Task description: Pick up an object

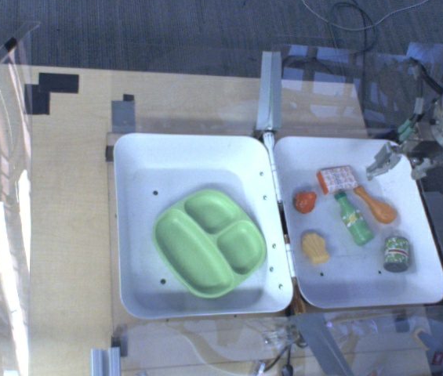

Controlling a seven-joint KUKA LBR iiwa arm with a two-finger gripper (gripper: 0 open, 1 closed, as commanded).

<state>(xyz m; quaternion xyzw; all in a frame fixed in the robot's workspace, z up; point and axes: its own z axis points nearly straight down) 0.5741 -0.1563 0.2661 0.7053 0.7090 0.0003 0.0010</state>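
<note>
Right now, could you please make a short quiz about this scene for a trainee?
1. True or false: the green divided plate lies in the left bin.
2. Which item in the right bin lies nearest the camera's bottom edge? A) red tomato B) green can C) orange-and-white box
3. Fill in: the end effector is above the right bin's far ____ corner.

Key: 1 true. 2 B. 3 right.
</note>
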